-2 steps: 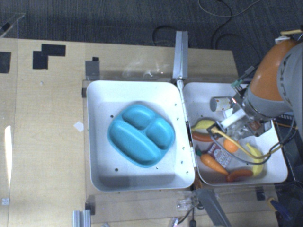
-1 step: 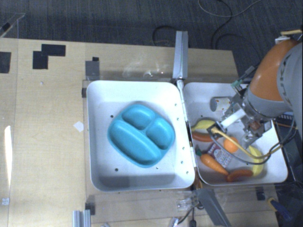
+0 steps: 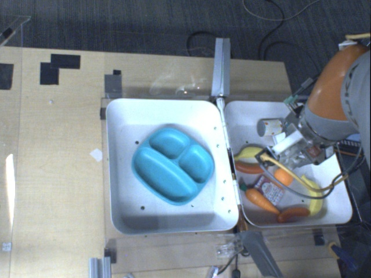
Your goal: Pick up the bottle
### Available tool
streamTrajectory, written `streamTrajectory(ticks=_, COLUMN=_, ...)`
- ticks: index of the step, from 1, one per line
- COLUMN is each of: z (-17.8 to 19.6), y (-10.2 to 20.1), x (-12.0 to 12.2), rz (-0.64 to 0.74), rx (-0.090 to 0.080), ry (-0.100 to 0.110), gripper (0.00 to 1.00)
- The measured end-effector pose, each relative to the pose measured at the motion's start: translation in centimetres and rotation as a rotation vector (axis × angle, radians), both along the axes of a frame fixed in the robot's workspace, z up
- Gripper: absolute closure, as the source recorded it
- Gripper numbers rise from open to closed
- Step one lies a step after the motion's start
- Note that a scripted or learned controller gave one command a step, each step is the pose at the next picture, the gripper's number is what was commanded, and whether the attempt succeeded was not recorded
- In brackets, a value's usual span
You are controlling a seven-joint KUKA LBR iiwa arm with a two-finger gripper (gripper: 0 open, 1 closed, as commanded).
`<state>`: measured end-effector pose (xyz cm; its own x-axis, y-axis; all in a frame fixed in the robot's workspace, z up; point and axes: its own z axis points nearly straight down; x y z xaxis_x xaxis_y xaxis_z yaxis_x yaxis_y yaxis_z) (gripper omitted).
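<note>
The bottle (image 3: 270,189) is small with a dark red label. It lies on its side in the middle of the right bin (image 3: 250,116), among toy food. My gripper (image 3: 288,155) hangs low over that bin, just above and to the right of the bottle, reaching in from the right. An orange piece (image 3: 283,177) lies between the gripper and the bottle. Nothing shows as held.
Around the bottle lie a yellow banana (image 3: 250,153), a red sausage (image 3: 248,168), a carrot (image 3: 260,200), another red sausage (image 3: 293,214) and a second banana (image 3: 313,193). The left bin (image 3: 119,155) holds a blue divided plate (image 3: 173,164).
</note>
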<state>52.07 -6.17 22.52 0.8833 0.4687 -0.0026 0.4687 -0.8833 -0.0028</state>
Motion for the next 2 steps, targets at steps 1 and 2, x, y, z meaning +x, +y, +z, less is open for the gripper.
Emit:
streamTrajectory(ticks=1, z=2.5, y=5.8, x=-3.2, rz=-0.227, rx=-0.002, ry=-0.002, gripper=1.00)
streamTrajectory(ticks=2, z=8.1, y=11.8, x=-3.2, rz=0.129, rx=-0.002, ry=-0.006, gripper=1.00)
